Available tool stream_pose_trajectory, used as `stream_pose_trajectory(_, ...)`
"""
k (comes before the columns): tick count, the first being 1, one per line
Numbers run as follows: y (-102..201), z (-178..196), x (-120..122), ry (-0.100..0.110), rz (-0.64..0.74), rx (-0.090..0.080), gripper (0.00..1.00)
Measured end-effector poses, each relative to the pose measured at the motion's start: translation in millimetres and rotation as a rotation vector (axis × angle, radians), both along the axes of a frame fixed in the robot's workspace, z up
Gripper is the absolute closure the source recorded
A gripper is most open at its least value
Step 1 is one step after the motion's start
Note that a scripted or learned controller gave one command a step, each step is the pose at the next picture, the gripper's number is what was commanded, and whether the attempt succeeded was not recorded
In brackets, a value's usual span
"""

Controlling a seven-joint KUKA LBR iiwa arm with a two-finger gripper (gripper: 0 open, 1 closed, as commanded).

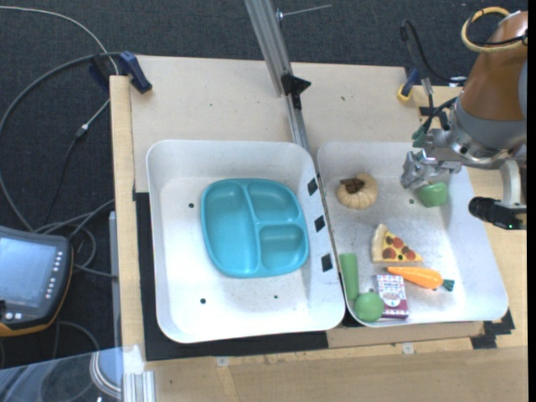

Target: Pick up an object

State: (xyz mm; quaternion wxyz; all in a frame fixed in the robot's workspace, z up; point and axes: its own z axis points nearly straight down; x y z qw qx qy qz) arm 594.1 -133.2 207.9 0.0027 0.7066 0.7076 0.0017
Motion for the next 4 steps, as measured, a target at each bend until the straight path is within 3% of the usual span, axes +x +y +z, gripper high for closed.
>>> stream_pose_trajectory(1, -2, 57, -8, -0.001, 0.0, 0.0, 1.0)
stream_pose_trajectory(2, 47, 49, -15, 0.009, 0.004, 0.004, 1.0)
stream_pose_trajectory(4, 166, 53, -5, 0.005, 0.005, 0.003, 1.0)
